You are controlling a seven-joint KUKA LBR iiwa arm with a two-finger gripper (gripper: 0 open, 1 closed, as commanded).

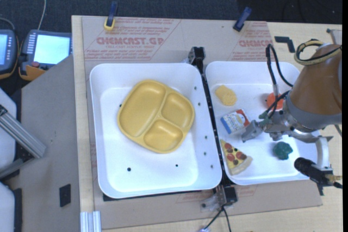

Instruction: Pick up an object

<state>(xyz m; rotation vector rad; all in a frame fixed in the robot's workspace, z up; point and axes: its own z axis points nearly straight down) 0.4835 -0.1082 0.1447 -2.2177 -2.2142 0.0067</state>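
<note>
The right bin (255, 69) holds several small items. A yellow lumpy piece (225, 95) lies at the back left, with a small blue, red and white carton (234, 120) in front of it. A pizza slice toy (237, 157) rests near the front left corner, and a dark green lump (282, 150) sits front right. An orange piece (271, 100) peeks out from behind the arm. My gripper (252, 132) hangs low over the middle of this bin, just right of the carton and above the pizza slice. Nothing shows held in it.
The left bin (103, 117) carries a yellow divided plate (156, 115). A black clamp (196, 55) sits at the back where the bins meet. The arm's grey body and orange band (319, 89) cover the right bin's right side. Black cables (274, 70) loop over its back.
</note>
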